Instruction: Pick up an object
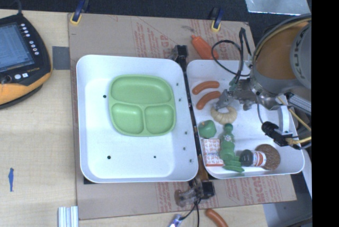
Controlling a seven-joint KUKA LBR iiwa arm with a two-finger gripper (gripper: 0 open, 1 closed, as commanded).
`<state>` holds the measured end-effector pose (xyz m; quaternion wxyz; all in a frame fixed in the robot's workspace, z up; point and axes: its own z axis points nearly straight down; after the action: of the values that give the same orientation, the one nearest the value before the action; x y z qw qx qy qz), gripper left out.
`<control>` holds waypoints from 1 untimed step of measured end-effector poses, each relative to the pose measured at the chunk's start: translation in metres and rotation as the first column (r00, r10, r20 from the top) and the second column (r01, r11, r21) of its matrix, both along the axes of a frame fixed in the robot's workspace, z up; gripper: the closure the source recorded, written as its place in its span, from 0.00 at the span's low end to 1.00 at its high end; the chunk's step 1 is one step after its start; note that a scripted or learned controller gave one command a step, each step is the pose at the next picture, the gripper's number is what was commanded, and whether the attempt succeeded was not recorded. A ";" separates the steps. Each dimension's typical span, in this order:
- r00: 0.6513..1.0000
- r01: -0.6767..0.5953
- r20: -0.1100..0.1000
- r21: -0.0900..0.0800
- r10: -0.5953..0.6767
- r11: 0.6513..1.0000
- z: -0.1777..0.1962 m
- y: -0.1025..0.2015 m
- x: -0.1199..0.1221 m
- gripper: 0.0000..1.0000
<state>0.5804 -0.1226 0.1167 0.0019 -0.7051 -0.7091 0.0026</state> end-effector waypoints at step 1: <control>1.000 0.001 0.002 0.000 -0.001 1.000 -0.024 0.018 0.076 0.00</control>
<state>0.6561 -0.1049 0.0924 0.0012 -0.7056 -0.7086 0.0021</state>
